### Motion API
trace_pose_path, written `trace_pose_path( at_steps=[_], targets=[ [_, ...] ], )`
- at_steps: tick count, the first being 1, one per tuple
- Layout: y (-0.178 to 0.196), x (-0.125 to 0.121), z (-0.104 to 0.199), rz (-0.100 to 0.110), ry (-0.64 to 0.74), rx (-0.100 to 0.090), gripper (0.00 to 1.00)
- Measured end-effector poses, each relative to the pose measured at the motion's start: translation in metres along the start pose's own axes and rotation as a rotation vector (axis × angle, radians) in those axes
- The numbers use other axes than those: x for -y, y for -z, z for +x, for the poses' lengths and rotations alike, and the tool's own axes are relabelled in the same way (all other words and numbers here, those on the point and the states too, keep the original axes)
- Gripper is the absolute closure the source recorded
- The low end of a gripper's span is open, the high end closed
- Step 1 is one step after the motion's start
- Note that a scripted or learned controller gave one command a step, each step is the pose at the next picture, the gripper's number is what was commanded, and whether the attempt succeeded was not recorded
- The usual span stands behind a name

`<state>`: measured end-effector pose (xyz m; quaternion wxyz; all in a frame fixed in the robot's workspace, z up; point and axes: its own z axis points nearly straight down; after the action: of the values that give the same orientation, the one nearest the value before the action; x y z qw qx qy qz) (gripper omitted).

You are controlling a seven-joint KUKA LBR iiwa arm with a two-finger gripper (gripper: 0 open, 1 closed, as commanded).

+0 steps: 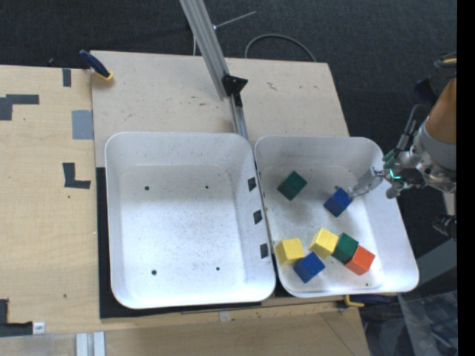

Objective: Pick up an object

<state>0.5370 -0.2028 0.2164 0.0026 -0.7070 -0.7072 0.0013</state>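
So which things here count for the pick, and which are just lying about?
For the job:
- tool, at the right bin's right wall
- blue cube next to it
- dark green cube
- front cluster: two yellow cubes, blue cube, green cube, orange cube

Lying about:
- left bin
- blue and yellow clamp

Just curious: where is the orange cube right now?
The orange cube lies in the right bin, near its front right corner, touching a green cube.
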Motion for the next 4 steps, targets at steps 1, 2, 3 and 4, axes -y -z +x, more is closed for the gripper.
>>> trace_pose_path(
  at_steps=[1,2,3,4],
  targets=[
    [0.002,-0.001,0.0,-0.004,0.002,0.001,0.0],
    [-0.042,-0.001,0.004,0.0,0.001,0.001,0.0],
    [-0.106,0.001,0.008,0.003,0.001,0.0,0.0],
    [-0.126,0.002,0.009,-0.001,0.001,0.002,0.0]
  ],
)
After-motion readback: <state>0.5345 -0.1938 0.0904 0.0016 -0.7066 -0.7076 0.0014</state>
